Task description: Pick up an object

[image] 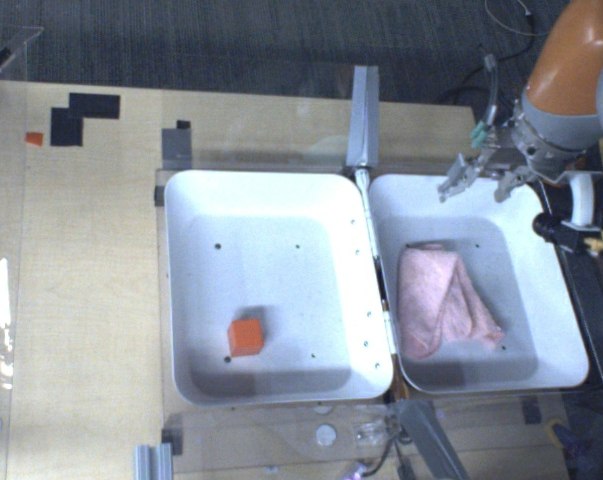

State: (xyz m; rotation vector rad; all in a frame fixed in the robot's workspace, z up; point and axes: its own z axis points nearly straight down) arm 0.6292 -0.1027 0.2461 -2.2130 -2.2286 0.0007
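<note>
One pink cloth (pixel 446 298); folds indistinct

Pink cloth (pixel 443 299), orange block (pixel 246 337), white bins (pixel 271 193)

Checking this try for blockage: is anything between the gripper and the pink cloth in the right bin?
Nothing visible. The gripper sits over the right bin's far rim, and the pink cloth lies uncovered below it.

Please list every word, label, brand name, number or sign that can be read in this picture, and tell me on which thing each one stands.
None: no readable text anywhere in this view.
The orange block, the pink cloth, both white bins and the gripper bear no lettering.
The black patches on the bench are plain shapes, not signs.
</note>
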